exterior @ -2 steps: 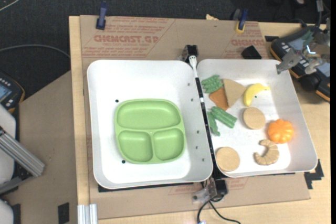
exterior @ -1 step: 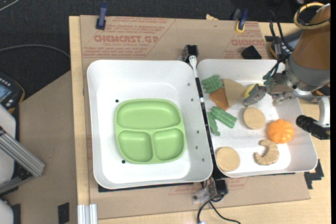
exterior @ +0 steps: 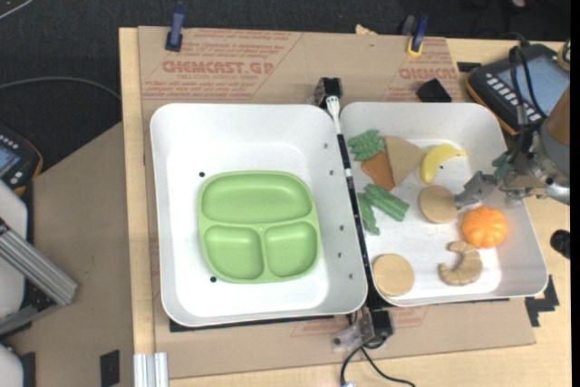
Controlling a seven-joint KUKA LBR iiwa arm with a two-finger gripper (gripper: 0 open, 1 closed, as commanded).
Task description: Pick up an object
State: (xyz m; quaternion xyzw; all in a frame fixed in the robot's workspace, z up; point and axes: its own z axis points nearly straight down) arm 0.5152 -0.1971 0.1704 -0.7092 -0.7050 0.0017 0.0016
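Sitting at the near edge of the right bin [exterior: 421,242], close to its near left corner, is a flat round tan disc [exterior: 393,274]. Just to its right lies a tan croissant [exterior: 463,266], near the bin's near right corner. A little farther back, an orange fruit [exterior: 485,227] rests close to the right edge, and beside it, toward the middle of the bin, is a second round tan piece [exterior: 438,204]. A green pea pod [exterior: 383,202] lies along the bin's left edge at about the same depth.

The gripper [exterior: 476,188] reaches in over the right edge and hangs just above the orange fruit and just right of the second round piece. It cannot be told whether it is open or closed, and nothing can be seen held in it.

Farther back sit a yellow banana [exterior: 441,160], a tan wedge [exterior: 406,159] and an orange carrot [exterior: 381,169] with a green top, which points to the far left corner.

The left bin [exterior: 172,195] holds a green divided plate [exterior: 258,227], set toward its near edge. Both bins rest on a cardboard sheet [exterior: 227,63], held at its far edge by two clamps [exterior: 175,27].
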